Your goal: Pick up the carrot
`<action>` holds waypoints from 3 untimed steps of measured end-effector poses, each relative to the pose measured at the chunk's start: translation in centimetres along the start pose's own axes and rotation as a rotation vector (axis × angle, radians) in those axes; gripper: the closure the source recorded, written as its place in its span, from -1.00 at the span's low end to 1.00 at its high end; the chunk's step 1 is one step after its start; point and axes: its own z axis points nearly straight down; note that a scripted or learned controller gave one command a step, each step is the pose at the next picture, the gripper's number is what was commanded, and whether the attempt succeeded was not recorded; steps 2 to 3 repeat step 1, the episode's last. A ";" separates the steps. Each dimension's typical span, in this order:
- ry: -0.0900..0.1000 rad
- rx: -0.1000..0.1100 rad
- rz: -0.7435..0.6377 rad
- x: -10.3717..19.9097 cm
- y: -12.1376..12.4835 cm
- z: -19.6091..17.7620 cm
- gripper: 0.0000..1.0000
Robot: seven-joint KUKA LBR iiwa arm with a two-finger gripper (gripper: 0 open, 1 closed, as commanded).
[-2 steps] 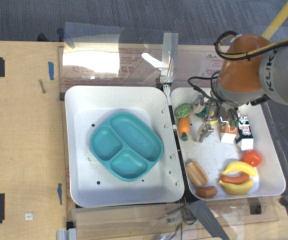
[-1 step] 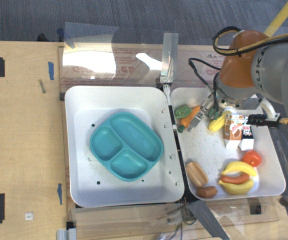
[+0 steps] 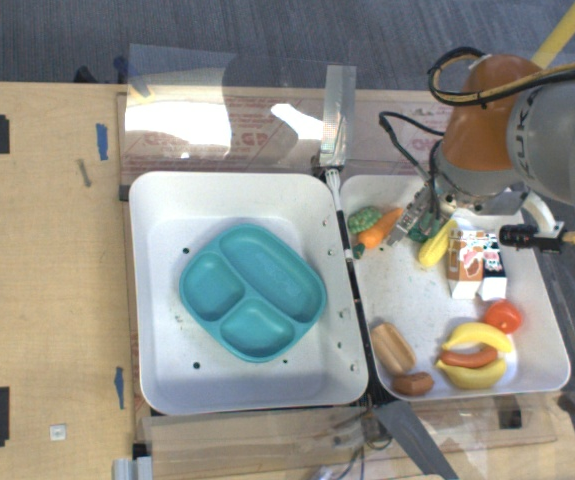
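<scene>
The two-finger metal gripper hangs low over the upper left part of the right-hand shallow white bin, its tip just beside the orange carrot with a green leafy top. How far it is spread cannot be told, and nothing can be seen held in it. The grey arm with its orange band reaches in from the right and bends downward over the bin's far edge, with black cables looping around the wrist.

The carrot lies close against the bin's left wall, near the far corner. A yellow corn-like piece sits just right of the gripper, beside a small white and orange carton. A red tomato, yellow banana and brown bread roll lie nearer, well apart from the gripper. The left white bin holds a teal divided plastic plate.
</scene>
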 end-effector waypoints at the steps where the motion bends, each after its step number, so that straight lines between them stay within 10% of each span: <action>1: 0.004 -0.001 0.216 0.7 -1.6 -0.2 1.00; 3: 0.004 -0.001 0.216 0.7 -1.6 -0.2 1.00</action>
